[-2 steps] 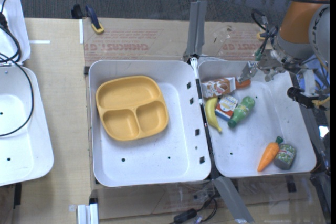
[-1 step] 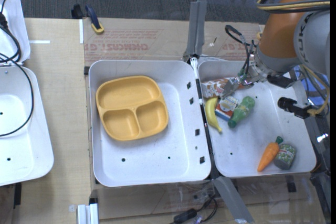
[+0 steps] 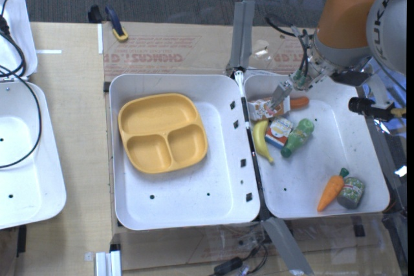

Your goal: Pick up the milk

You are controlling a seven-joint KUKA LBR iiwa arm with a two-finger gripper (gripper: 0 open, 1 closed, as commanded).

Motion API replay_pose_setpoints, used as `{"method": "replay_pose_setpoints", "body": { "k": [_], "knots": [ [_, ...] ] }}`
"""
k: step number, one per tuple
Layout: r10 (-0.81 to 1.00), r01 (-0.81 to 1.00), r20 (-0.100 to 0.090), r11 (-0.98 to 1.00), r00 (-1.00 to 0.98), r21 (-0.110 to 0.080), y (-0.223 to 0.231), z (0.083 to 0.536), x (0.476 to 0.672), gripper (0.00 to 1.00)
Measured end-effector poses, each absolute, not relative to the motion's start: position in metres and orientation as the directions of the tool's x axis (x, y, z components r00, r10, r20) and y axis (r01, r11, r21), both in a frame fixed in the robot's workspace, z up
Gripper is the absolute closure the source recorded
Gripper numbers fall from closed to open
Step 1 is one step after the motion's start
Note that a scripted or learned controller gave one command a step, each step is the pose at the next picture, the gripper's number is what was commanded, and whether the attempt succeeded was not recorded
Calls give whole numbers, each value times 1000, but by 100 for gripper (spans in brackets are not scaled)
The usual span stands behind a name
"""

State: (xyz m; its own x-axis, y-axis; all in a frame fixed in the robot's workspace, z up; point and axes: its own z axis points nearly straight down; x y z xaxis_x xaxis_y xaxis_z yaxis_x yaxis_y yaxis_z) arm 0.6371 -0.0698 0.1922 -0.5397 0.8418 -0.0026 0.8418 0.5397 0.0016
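Observation:
In the right bin [image 3: 362,139] lies a small white carton with red and blue print, which I take for the milk [image 3: 279,131]. It rests between a banana [image 3: 261,140] and a green bottle [image 3: 298,136]. My gripper [image 3: 281,94] reaches down from the upper right, slanting toward the bin's far left corner. Its tip is just above a white-and-red packet [image 3: 261,108], a little up and to the left of the milk. Nothing visibly hangs from the gripper. The arm's orange band [image 3: 349,6] looms over the bin's far edge.
An orange sausage-like piece [image 3: 300,101] lies right of the gripper tip. A carrot [image 3: 330,189] and a grey-green can [image 3: 351,192] sit near the right bin's front. The left bin [image 3: 129,197] holds a yellow divided plate [image 3: 163,132].

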Motion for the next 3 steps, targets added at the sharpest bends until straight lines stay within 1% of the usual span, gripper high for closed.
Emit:
{"method": "replay_pose_setpoints", "body": {
  "k": [1, 2, 3],
  "knots": [
    [687, 687, 0, 726, -726, 0, -112, 145, 625, 0],
    [603, 603, -4, 798, -798, 2, -44, 193, 652, 0],
    [642, 642, -5, 767, -767, 4, -101, 96, 632, 0]
  ]
}}
